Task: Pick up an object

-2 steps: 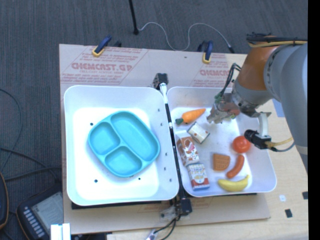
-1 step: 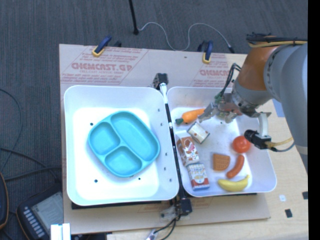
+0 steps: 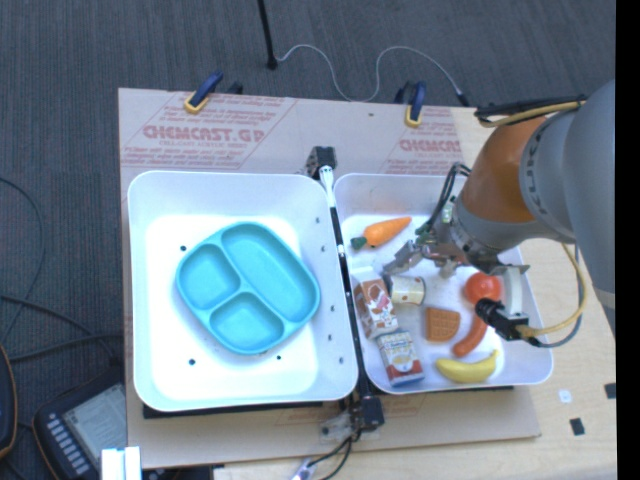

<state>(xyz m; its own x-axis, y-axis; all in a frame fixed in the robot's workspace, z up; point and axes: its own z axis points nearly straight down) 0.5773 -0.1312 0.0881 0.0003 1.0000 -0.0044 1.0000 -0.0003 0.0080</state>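
Plainly, carrot [image 3: 386, 231] lies slantwise — tip upper-right.

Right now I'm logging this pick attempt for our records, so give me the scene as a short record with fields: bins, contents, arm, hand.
left bin: holds a blue divided plate
right bin: carrot, tomato, waffle, sausage, banana, two small cartons
arm: reaches in from the right, over the right bin
hand: low over a small white cup-like item, below the carrot
grip: cannot tell
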